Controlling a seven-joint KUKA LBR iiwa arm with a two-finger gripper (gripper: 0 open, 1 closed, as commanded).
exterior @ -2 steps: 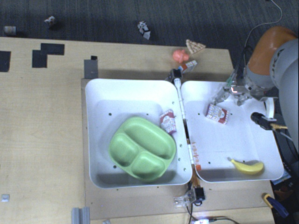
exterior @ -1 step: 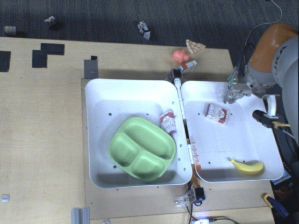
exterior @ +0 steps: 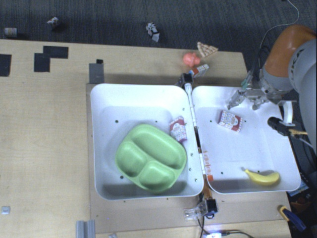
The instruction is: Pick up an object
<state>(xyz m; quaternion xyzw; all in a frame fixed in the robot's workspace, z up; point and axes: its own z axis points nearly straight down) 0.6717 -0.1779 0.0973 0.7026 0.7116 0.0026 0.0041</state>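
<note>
Still pre-grasp, by the look of it. Gripper [exterior: 246, 99] hovering over the back of the right bin [exterior: 277, 148], prongs splayed, gripping nothing. Nearest candidate: the small red-and-white packet [exterior: 230, 120], lying flat just in front of and below the fingertips, apart from them. Also a banana [exterior: 261, 177] down by the near rim, well away. Over in the left bin [exterior: 106, 133]: a green tray [exterior: 150, 155] plus another little packet [exterior: 178, 130] tucked against its upper right edge.

Next move probably wants a short shift toward the packet, then straight down with prongs either side, then a squeeze. Flat thing, so easy to skate over or pinch only a corner.

Hard to read: gripper height above the bin floor, and the exact finger spread, since grey metal blurs into white plastic. Most of the arm cut off at right. Packet print too small to make out.
</note>
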